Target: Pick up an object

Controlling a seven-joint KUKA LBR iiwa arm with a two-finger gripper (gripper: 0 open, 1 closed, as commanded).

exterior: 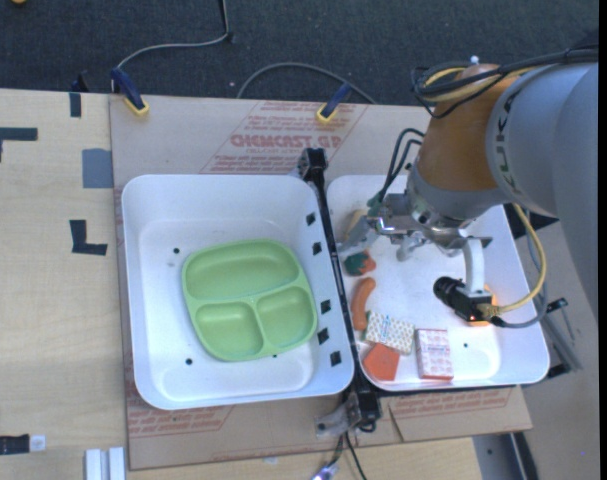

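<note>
gripper (366, 228) sits over the far left part of the right bin (513, 368), close to the wall shared with the left bin (148, 368); whether it is spread or pressed together cannot be told, and nothing is seen held in it. objects for picking lie in the right bin: a green piece (356, 264) just near of the gripper, an orange carrot (362, 303) nearer again along the left wall, a patterned packet (388, 328) right of the carrot's near end, an orange block (381, 362) at the near left corner, and a red and white box (434, 354) right of the block; print on the box and packet is too small to read. left bin holds a green plate (249, 300) with three compartments, lying flat at its middle. both bins rest on cardboard (183, 138) printed in red, seemingly "chemcast gp", smaller lines illegible. two clamps (131, 96) grip the cardboard's far edge.
</note>
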